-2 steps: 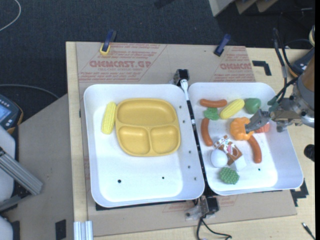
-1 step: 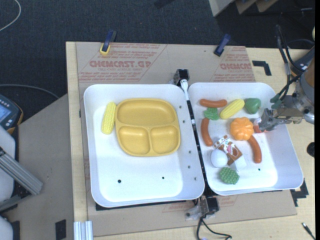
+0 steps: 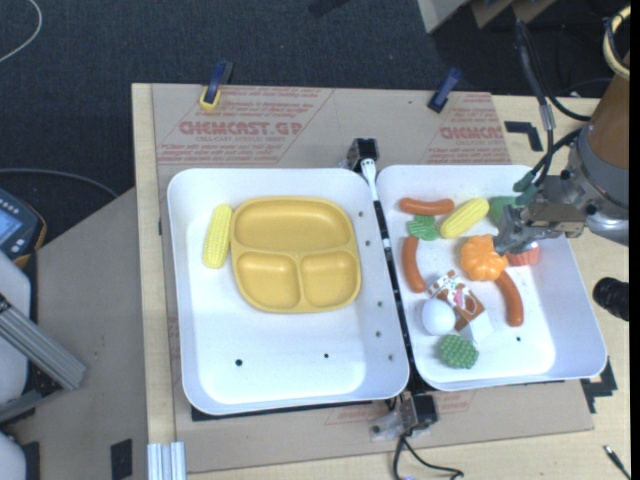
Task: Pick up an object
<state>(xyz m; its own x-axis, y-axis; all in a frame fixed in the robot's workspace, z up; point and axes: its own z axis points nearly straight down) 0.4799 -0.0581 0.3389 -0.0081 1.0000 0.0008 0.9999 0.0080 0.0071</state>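
The right bin (image 3: 560,353) holds several toy foods: a sausage (image 3: 426,206) at the back, a yellow corn cob (image 3: 464,217), an orange pumpkin-like piece (image 3: 482,257), two more sausages (image 3: 411,263) (image 3: 511,298), a white egg (image 3: 437,316), a small wrapped packet (image 3: 461,300) and a green knobbly piece (image 3: 457,351). My gripper (image 3: 516,238) reaches in from the right and hangs low over the bin, just right of the orange piece and above a red item (image 3: 527,257). Nothing is visibly held.
The left bin (image 3: 190,298) carries a yellow divided tray (image 3: 295,251) with a second corn cob (image 3: 217,236) lying left of it. Blue clamps (image 3: 214,86) (image 3: 444,89) pin the board at the back. A black divider strip (image 3: 385,258) separates the bins.
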